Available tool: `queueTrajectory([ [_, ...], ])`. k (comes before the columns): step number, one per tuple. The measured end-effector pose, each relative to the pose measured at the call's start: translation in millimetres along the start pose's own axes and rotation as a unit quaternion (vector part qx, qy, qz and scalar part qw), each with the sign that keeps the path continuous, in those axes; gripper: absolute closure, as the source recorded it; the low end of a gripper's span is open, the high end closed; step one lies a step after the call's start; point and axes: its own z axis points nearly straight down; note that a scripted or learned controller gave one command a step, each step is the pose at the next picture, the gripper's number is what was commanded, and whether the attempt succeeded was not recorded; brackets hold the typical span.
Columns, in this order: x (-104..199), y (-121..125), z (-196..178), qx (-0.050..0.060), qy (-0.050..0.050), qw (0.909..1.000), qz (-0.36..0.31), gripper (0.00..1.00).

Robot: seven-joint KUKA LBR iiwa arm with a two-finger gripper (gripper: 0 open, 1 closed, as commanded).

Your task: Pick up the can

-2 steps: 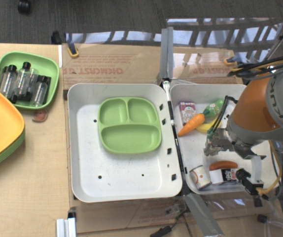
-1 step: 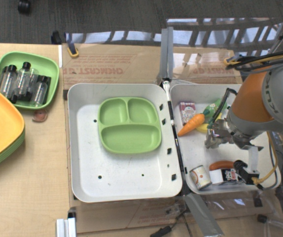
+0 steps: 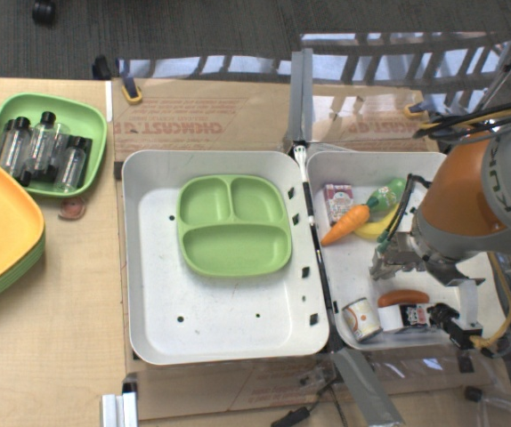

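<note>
Can (image 3: 360, 318), a short metal cylinder with a pale label, lies tipped on its side in the near left corner of the right bin (image 3: 433, 160), just beside a boxy packet. A smooth tapered carrot (image 3: 345, 224) and a green-and-yellow plastic toy rest near the far left corner. The gripper (image 3: 391, 262) hangs over the bin's middle, well apart from the can; whether it is closed cannot be told. The glossy left bin (image 3: 140, 265) carries a three-compartment green plate (image 3: 234, 224).

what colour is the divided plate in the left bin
Light green; the divided plate shows clearly in the camera view, lying in the left bin.
</note>
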Motion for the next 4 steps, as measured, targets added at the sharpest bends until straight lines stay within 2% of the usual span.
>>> queueTrajectory([
  [1, 7, 2, 0, -0.001, 0.0, 0.9947, 0.102, 1.0],
  [2, 12, 37, -1, -0.002, -0.001, 0.9974, -0.072, 1.0],
  [3, -3, 21, 0, 0.0, 0.0, 0.9959, 0.091, 1.0],
  [4, 3, -1, 0, 0.0, 0.0, 1.0, 0.009, 1.0],
])
